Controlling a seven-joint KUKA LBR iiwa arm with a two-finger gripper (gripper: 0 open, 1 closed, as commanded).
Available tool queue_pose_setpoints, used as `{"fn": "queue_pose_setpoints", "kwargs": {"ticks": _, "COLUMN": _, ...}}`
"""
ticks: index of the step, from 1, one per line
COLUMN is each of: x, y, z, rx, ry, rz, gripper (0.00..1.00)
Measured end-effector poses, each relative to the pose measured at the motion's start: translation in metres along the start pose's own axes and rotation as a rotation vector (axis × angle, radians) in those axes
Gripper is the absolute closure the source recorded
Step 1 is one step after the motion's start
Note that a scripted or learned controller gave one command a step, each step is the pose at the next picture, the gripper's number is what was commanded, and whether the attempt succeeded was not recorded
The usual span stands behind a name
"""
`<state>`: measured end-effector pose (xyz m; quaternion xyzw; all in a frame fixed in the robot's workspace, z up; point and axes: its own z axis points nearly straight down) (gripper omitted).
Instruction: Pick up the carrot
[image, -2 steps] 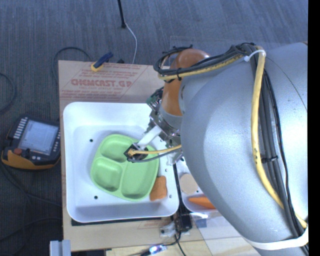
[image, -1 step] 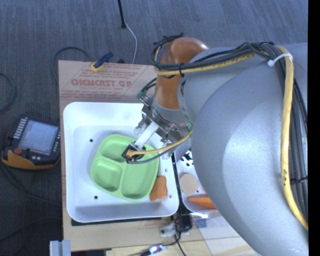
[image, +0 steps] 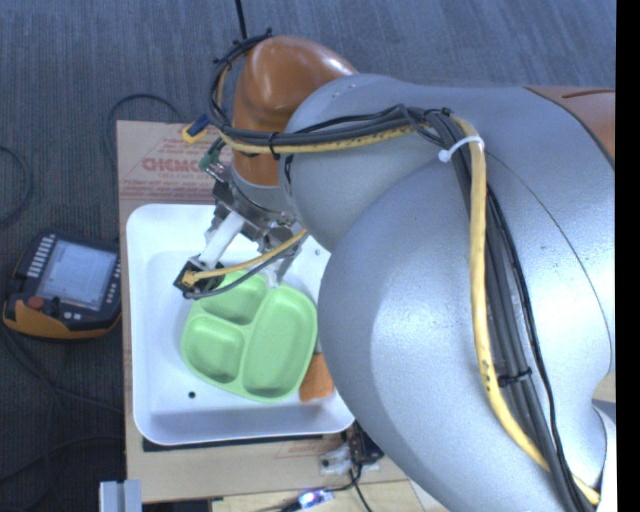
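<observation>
the carrot (image: 316, 381) lies in the white bin (image: 150, 400), touching the right edge of the green divided plate (image: 250, 340), with most of it hidden under the arm. it is not yet picked up: the gripper (image: 262, 245) hovers over the plate's far rim, apart from the carrot. whether the gripper is open or closed i cannot tell, because the wrist and cables crowd it.

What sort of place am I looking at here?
Most likely a robotics lab or test cell: a large grey robot arm reaches over a white bin, a handheld control pendant lies on the grey carpet beside it, and cardboard sits under the bin.
</observation>
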<state>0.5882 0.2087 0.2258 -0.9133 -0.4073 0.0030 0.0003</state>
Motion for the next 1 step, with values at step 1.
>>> {"fn": "queue_pose_setpoints", "kwargs": {"ticks": 1, "x": 0.0505, "y": 0.0209, "z": -0.0188, "rx": -0.001, "ry": 0.003, "rz": 0.304, "gripper": 0.00}}
